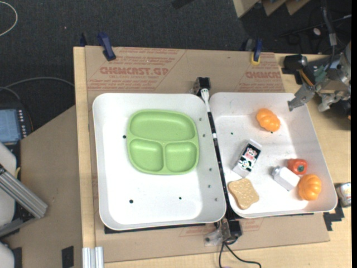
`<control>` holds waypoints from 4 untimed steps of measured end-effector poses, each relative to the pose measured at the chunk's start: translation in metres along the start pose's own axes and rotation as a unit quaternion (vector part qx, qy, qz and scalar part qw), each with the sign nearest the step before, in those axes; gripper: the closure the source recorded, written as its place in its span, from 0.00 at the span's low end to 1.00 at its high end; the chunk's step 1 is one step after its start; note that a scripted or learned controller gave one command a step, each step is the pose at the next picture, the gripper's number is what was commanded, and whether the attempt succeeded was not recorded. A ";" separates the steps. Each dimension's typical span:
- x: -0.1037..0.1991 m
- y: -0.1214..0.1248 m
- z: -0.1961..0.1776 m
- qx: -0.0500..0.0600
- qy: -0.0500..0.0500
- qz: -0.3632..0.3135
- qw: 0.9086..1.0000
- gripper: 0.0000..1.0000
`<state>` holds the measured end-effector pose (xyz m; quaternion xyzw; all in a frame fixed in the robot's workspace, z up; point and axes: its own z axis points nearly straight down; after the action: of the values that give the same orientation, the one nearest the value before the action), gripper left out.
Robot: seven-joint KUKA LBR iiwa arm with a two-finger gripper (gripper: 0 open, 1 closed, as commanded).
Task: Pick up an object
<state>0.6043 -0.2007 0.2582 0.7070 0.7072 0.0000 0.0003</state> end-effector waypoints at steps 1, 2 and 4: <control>0.016 0.002 0.181 0.003 0.002 0.000 1.000 0.00; 0.082 0.001 0.173 0.002 0.002 -0.003 1.000 0.00; 0.077 -0.063 0.174 -0.001 -0.001 0.001 1.000 0.00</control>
<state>0.5416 -0.1236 0.0846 0.7080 0.7062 -0.0001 0.0012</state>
